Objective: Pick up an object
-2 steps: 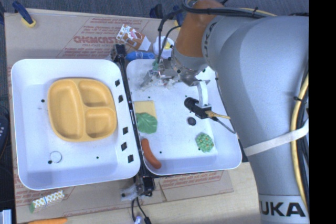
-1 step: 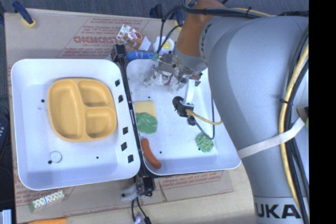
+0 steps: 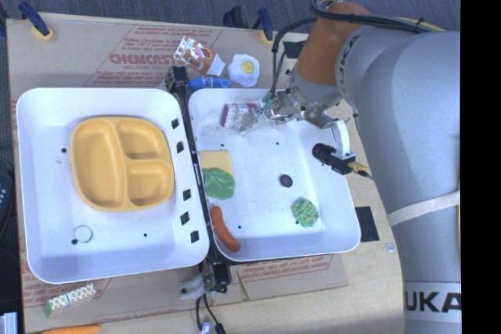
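The right bin (image 3: 337,227) holds several small items. A silver and purple wrapped packet (image 3: 236,115) lies at its back left. My gripper (image 3: 272,109) is low at the back of this bin, right beside the packet's right end; contact with it is unclear. Along the bin's left wall lie a yellow cheese slice (image 3: 218,161), a green leaf (image 3: 220,183) and a reddish sausage (image 3: 224,230). A green bumpy ball (image 3: 305,211) and a small dark disc (image 3: 286,181) sit toward the front right.
The left bin (image 3: 39,246) holds a yellow divided plate (image 3: 121,162). Behind the bins lie a snack packet (image 3: 192,53), a toy fried egg (image 3: 245,69) and a blue item (image 3: 210,82). The grey arm (image 3: 391,113) covers the bench's right side.
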Robot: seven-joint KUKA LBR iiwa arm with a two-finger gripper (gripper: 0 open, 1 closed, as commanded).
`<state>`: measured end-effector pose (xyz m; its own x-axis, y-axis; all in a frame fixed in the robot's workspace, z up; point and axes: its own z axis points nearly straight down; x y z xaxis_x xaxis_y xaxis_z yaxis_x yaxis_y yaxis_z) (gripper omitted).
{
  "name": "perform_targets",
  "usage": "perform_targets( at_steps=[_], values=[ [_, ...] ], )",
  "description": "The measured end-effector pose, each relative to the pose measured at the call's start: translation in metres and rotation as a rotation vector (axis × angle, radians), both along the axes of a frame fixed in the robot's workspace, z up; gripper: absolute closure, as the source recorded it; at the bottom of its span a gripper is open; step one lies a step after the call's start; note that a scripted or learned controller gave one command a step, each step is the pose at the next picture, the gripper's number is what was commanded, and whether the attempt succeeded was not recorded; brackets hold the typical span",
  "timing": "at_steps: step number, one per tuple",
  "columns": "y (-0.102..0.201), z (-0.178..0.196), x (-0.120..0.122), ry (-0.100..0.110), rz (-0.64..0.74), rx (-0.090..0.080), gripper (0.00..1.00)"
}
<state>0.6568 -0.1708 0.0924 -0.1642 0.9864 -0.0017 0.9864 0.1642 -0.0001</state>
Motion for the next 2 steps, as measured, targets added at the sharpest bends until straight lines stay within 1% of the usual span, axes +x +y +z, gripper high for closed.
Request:
perform_targets(
  at_steps=[1, 2],
  values=[
    [0.0609, -0.0008, -0.0004, 0.005, -0.129, 0.003, 0.00],
    [0.0571, -0.0007, -0.0005, 0.002, -0.463, 0.001, 0.00]
  ],
)
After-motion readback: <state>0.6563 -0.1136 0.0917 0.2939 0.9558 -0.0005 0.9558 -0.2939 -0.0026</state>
